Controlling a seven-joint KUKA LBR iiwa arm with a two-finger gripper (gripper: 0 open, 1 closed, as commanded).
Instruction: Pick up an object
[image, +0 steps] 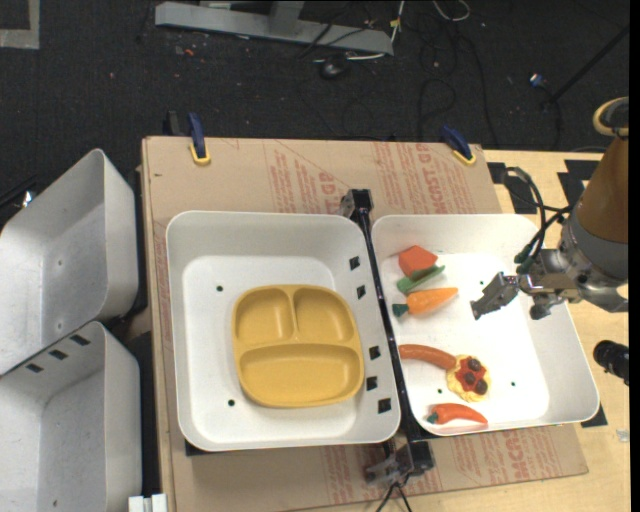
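Camera view shows two shallow white bins side by side on a cardboard-covered bench (260, 160). The left white bin (200, 250) holds a yellow plastic divided plate (297, 345) with three compartments, lying flat near its middle. The right white bin (560, 385) holds several toy foods: a red-orange wedge-shaped piece with a green strip (418, 262) near the bin's upper left, an orange plastic carrot with a green top (430, 300) just below it, a long reddish-orange sausage (428, 353) lower down, a small yellow pizza slice with dark red toppings (470, 377) touching the sausage's right end, and a red chilli pepper with a green stem (458, 414) near the bottom wall. The grey arm with its orange band (605, 205) reaches in from the right, and its dark two-finger gripper (494, 297) hangs over the right bin, to the right of the carrot and apart from it. Nothing shows between the fingers; whether they stand wide or narrow cannot be told from this angle.
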